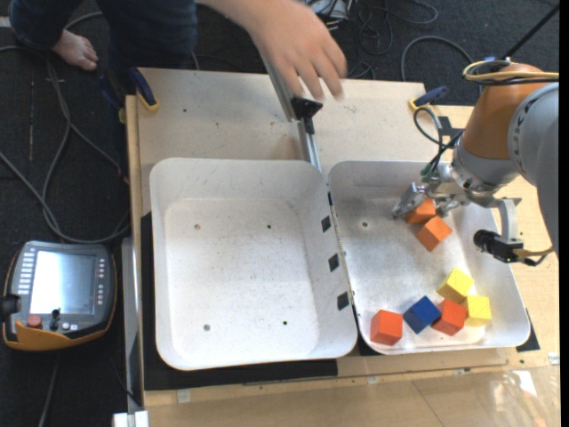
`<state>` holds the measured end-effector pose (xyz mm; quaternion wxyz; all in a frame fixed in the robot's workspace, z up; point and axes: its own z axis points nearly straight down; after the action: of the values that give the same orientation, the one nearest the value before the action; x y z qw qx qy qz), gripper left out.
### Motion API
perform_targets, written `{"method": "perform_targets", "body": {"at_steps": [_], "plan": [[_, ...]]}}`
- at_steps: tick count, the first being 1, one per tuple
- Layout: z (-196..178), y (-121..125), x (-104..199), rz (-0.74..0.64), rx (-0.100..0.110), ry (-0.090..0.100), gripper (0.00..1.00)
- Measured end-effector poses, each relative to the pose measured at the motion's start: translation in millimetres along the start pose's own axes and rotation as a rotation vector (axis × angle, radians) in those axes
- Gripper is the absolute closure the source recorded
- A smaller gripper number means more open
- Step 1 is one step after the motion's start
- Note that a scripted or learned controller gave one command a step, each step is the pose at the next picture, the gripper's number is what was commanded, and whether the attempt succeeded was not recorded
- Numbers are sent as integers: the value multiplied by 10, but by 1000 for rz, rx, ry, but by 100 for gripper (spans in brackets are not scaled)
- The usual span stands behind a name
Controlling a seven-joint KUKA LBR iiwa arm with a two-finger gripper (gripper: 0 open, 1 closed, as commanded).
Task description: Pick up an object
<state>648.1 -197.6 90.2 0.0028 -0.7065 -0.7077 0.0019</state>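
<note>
gripper [421, 205] sits low in the right bin [373, 185], toward its far half. an orange block [423, 210] shows between the fingers [407, 205], which pinch it from either side. block is tilted. cannot tell whether it is lifted clear of the bin floor.

second orange block [436, 233] lies just beside the held one, on its near-right side, touching or almost touching it.

remaining blocks cluster along the near wall of the right bin: orange-red block [386, 326] furthest left, blue block [422, 313] just right of it, red block [451, 316] beside the blue, yellow block [457, 285] on the far side of the red, second yellow block [478, 308] at the right end.

left bin [240, 256] lies alongside, sharing a hinged edge with the right bin.

arm [507, 132] enters from the right, orange band above the wrist.

a person's hand [298, 47] reaches in over the far edge of the bench [222, 114], above the metal post [300, 114] between the bins.

teach pendant [58, 294] rests on the floor to the left of the bench.
</note>
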Motion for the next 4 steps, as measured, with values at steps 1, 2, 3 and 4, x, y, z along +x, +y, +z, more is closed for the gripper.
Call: {"method": "perform_targets", "body": {"at_steps": [1,2,3,4], "plan": [[-159,23,-9,2,-10,-3,100],[-1121,86,307,-3,-16,-3,100],[-1296,185,1105,-8,-11,1,100],[-1030,107,1643,-6,-2,1,100]]}}
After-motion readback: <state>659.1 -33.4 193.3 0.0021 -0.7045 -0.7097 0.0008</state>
